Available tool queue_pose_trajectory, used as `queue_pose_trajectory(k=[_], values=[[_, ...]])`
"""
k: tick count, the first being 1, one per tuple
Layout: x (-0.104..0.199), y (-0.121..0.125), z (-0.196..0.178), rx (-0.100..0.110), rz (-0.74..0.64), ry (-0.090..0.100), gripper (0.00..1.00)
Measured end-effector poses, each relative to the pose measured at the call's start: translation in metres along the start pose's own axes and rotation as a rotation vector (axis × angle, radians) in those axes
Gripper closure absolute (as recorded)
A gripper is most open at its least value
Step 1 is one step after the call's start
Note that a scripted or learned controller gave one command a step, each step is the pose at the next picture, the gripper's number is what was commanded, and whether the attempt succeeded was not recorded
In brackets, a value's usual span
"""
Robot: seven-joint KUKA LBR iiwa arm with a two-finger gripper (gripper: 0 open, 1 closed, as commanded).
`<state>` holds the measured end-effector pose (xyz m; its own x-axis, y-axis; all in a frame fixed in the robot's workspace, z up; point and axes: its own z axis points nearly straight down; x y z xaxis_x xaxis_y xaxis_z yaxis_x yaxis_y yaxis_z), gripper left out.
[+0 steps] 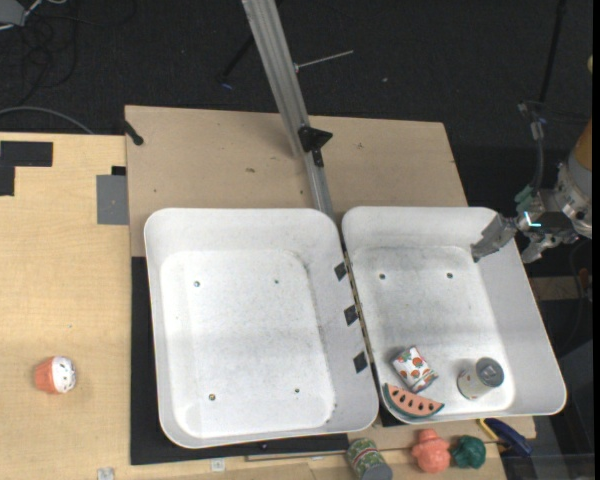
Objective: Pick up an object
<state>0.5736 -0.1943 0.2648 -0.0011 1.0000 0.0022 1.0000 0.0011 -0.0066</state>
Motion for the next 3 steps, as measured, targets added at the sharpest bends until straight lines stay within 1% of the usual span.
queue_pose_trajectory(k=[1,2,3], values=[[0.000,0.001,-0.002,-0.004,-0.001,-0.001,0.00],[0.002,0.001,0.041,0.000,0.000,0.000,0.00],[-0.003,-0.006,0.089,0.001,0.002,0.000,0.00]])
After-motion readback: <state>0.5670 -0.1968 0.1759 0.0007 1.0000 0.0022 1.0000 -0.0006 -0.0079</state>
